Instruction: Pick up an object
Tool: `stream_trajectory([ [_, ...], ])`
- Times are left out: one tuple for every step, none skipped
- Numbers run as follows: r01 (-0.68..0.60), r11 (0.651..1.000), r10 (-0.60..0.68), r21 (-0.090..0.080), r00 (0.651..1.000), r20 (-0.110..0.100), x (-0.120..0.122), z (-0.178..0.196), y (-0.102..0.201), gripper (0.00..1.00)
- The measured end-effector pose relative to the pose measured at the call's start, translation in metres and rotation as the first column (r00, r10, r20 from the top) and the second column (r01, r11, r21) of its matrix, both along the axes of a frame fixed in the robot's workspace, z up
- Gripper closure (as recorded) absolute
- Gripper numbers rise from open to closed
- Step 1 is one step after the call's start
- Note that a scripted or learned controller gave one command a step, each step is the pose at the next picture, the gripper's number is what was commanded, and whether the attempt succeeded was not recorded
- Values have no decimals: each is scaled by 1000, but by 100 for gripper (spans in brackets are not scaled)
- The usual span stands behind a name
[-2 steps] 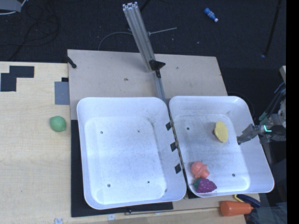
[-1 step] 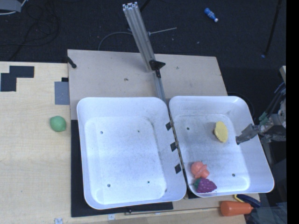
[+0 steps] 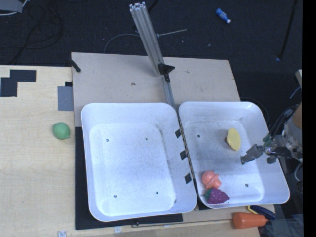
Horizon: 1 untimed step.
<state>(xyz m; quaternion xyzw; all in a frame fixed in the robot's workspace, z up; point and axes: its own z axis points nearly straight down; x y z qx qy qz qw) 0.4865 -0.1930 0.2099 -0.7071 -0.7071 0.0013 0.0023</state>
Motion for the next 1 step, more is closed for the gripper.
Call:
stream_trajectory([
  [-1, 1000, 1, 0, 1000, 0, 8, -58, 3, 0],
])
